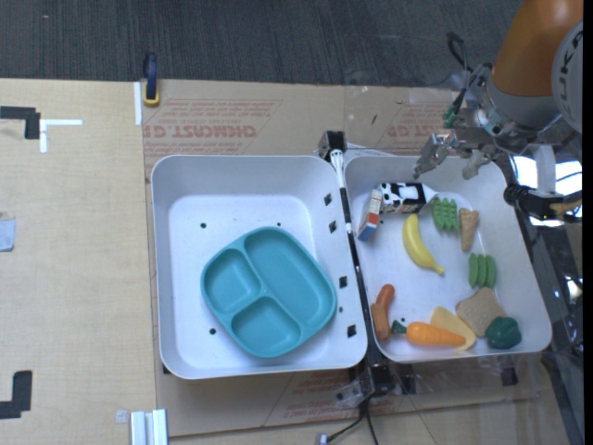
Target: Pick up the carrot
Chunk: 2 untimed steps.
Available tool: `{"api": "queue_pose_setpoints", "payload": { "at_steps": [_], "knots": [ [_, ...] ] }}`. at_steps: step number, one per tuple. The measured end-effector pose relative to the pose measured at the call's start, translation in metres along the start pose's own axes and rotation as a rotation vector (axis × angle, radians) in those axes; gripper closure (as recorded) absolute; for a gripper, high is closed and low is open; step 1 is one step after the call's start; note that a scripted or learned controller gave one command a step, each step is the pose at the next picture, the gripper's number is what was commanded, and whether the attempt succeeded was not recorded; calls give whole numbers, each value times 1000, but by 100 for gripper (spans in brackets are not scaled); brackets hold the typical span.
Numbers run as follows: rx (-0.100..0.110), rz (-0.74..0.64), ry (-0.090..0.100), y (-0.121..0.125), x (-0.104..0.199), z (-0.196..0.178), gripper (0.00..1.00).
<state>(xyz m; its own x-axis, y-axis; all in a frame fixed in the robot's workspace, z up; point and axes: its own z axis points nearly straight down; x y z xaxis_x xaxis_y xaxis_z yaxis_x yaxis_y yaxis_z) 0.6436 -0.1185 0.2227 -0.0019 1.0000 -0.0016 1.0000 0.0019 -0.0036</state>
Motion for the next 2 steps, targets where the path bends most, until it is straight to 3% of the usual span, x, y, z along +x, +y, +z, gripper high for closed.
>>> {"api": "queue_pose_setpoints", "payload": {
  "at_steps": [1,2],
  "knots": [
    [-1,-121,0,-45,-36,40,0],
    [0,-24,1,-92,-22,71,0]
  ]
}}
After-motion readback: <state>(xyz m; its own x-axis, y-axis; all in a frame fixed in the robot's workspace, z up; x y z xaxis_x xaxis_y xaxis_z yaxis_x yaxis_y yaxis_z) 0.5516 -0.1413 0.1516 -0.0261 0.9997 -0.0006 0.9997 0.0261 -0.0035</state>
